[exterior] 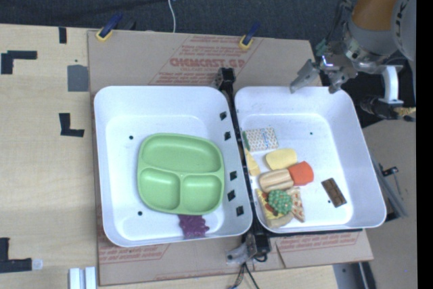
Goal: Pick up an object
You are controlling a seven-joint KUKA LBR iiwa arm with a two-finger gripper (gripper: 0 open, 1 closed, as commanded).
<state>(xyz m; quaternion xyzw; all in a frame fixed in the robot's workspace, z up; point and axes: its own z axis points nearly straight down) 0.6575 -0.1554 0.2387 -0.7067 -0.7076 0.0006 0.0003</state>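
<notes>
the tool (318, 80), spread wide with nothing in it, hangs over the right bin's (358, 145) far rim, well apart from the hot dog (275, 179).

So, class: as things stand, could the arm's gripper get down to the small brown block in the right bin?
Probably yes. The brown block lies by itself on bare bin floor, apart from the toy food pile, and the gripper hangs open over the right bin's far rim with nothing between.
</notes>
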